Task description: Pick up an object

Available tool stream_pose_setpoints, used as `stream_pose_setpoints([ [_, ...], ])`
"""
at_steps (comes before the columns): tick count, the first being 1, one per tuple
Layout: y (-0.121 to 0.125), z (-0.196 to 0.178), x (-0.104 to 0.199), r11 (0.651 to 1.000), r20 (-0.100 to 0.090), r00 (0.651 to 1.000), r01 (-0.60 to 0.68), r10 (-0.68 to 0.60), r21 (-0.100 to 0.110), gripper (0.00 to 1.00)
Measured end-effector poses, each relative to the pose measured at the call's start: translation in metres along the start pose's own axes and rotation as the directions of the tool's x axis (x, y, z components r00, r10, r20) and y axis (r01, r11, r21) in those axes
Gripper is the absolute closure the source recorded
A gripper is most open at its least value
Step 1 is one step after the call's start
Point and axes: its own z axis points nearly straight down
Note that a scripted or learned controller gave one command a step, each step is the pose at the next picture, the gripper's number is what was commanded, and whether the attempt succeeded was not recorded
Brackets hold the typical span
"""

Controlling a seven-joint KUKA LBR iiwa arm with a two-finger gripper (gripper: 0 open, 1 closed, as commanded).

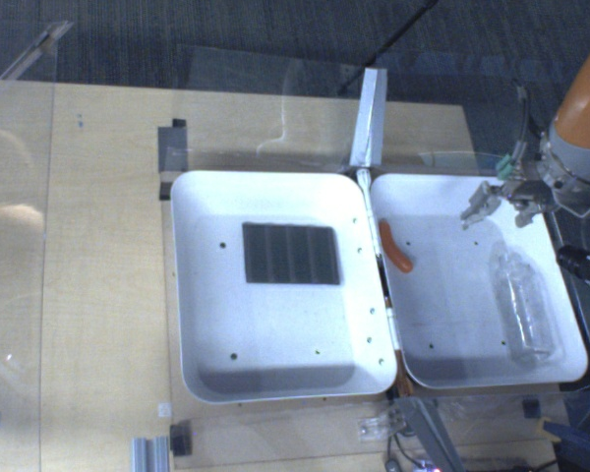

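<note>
A clear plastic bottle [522, 303] lies lengthwise in the right part of the right bin [442, 362]. A small orange sausage-shaped piece [395, 247] rests against that bin's left wall. My gripper [501, 205] hangs over the bin's upper right corner, above and beyond the bottle's top end. Its two fingers are spread apart with nothing between them.
The left bin [206, 342] holds a dark grey ribbed rectangular pad [290, 254]. A metal post [369, 126] rises behind the seam between the bins. Light wooden bench surface [79, 264] stretches out to the left.
</note>
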Motion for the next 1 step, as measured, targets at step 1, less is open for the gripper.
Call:
stream_pose_setpoints([
  [1, 0.0355, 0.0661, 0.0636, 1.0, -0.001, 1.0, 0.002, -0.002, 0.002, 0.0],
])
